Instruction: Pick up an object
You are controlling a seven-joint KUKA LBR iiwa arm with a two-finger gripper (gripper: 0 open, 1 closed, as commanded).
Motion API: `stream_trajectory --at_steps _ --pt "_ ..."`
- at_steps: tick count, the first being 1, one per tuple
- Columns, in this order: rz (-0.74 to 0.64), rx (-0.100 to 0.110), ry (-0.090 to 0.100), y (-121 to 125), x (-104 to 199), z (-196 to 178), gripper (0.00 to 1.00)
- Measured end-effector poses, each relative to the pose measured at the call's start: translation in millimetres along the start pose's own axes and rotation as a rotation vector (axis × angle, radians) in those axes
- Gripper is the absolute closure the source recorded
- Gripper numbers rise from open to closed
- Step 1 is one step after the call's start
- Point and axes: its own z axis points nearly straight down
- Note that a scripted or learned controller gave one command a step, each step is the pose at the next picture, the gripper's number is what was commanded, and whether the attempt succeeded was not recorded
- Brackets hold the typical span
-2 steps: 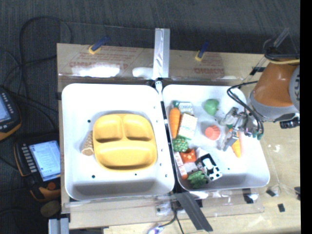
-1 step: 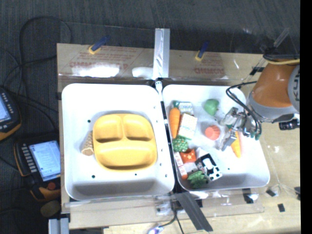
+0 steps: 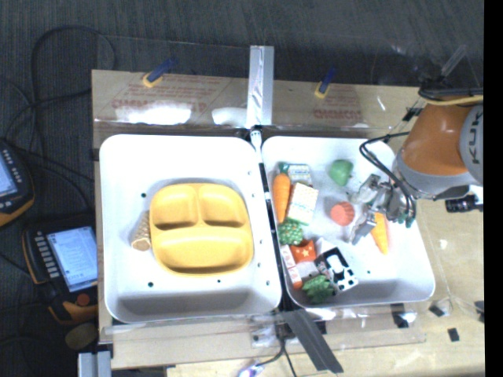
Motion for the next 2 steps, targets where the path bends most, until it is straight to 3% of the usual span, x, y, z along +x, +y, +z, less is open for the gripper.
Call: stream_trajectory --at_steps 1,2 --pt "0.033 0.001 0.000 7 3 0 0.00" --pt "0.038 -0.001 0.000 42 26 -1 0.00"
